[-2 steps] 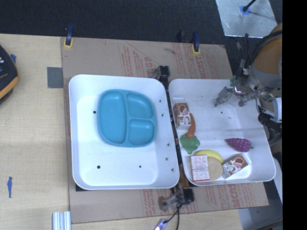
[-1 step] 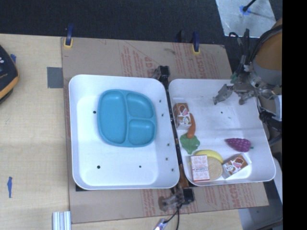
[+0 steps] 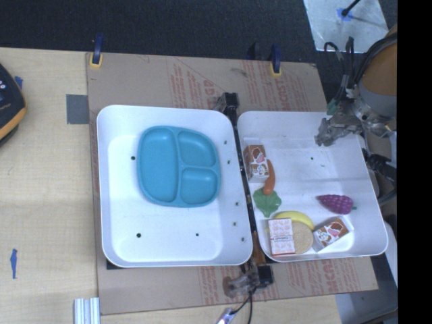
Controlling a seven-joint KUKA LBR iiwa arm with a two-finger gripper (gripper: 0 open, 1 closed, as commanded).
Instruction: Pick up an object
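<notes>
Camera view gives you two white bins side by side, and the right bin (image 3: 307, 174) is your landmark. Your gripper (image 3: 327, 135) hangs over that bin's far right corner, near its rim, with nothing visible between its fingers; you cannot tell from this angle whether they are apart or together.

Along the bin's left wall you see a small brown carton (image 3: 256, 161), with a carrot (image 3: 268, 179) just beside it toward you and a green leafy piece (image 3: 267, 202) touching the carrot's lower end. Purple grapes (image 3: 335, 203) lie alone toward the bin's right wall, well apart from the gripper. In the near part of the bin, a banana (image 3: 295, 217) curves over a red-and-white box (image 3: 281, 237) and a round cracker (image 3: 303, 238), and a second small carton (image 3: 331, 233) touches the cracker's right side.

Left of the landmark, the other bin (image 3: 121, 241) holds a blue divided plate (image 3: 179, 166).
</notes>
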